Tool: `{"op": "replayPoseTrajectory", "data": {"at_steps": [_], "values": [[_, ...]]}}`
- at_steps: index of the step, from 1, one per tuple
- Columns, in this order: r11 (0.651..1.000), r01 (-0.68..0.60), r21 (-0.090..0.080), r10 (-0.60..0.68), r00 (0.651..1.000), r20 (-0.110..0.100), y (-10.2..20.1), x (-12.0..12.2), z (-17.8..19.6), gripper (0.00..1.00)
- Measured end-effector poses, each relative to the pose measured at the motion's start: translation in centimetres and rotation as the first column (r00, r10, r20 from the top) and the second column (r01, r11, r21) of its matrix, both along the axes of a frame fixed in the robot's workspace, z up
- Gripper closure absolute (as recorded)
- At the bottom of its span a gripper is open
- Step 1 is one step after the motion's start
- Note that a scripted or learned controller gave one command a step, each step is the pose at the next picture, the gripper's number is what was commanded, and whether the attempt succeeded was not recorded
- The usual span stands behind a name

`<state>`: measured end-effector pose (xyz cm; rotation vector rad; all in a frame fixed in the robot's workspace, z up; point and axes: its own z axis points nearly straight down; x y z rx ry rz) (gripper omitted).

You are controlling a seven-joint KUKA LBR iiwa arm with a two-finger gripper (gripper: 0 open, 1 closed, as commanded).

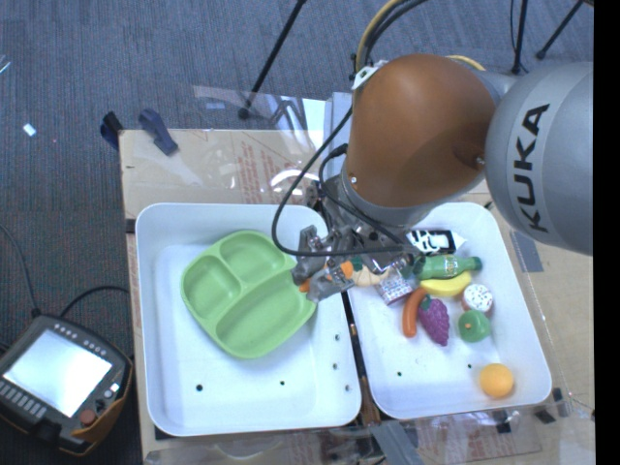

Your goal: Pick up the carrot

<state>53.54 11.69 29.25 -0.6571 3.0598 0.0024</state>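
My claw (325, 271) low over seam between two shallow white bins, beside right rim of green three-compartment plastic plate (250, 294) in left bin (165, 395). Cannot tell how far claw is open or whether it has hold of anything; small orange bit shows at its tip. Slim orange-red toy carrot (413, 314) lies in right bin (528, 342), upright in view, touching purple grape bunch (435, 321), below yellow banana (446, 286). Round orange fruit (497, 381) near bin's front corner.
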Motion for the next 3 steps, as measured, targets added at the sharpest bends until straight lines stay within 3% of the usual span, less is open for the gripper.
{"op": "replayPoseTrajectory", "data": {"at_steps": [1,2,3], "values": [[0.995,0.104,-0.004,-0.104,0.995,-0.007,-8.7,3.3,3.4,1.00],[0.996,-0.093,-0.002,0.093,0.995,-0.019,-7.5,-1.9,-5.2,1.00],[0.975,-0.224,-0.009,0.224,0.975,0.004,-14.7,-4.1,10.1,1.00]]}}
